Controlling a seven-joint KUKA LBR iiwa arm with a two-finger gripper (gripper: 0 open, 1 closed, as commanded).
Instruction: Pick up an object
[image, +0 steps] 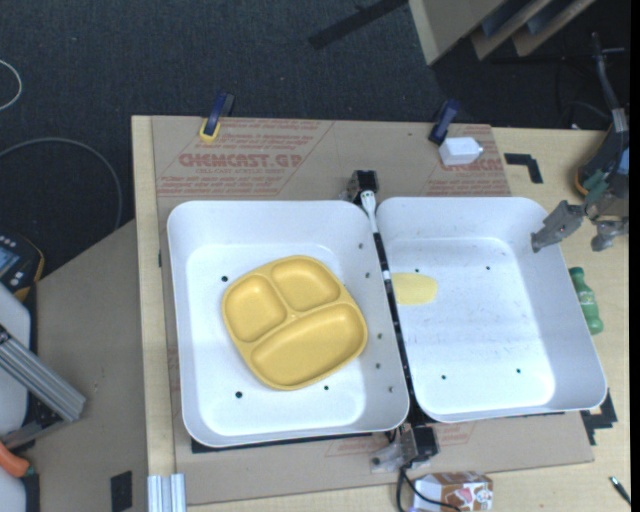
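A: What's on my screen, biggest first?

B: I see the bench (300, 140), a cardboard-coloured sheet with red lettering, carrying two shallow white bins side by side. The left bin (190, 240) holds a yellow divided plate (293, 320), three compartments, lying flat near the bin's middle and turned at a slight angle. The right bin (530, 390) has one small yellow object (414, 289) lying flat by its left wall, just beside the divider between the bins.

A: And the arm?

B: It comes in at the right edge of my view. The hand (578, 228) sits over the right bin's far right rim, well apart from both yellow things. I see grey finger-like parts pointing left and down, but I cannot tell whether they are spread or pressed together. Nothing shows between them.

A: Smaller bits?

B: A green item (587, 298) lies just outside the right bin's right rim, and a white block (460, 151) rests on the bench behind that bin.
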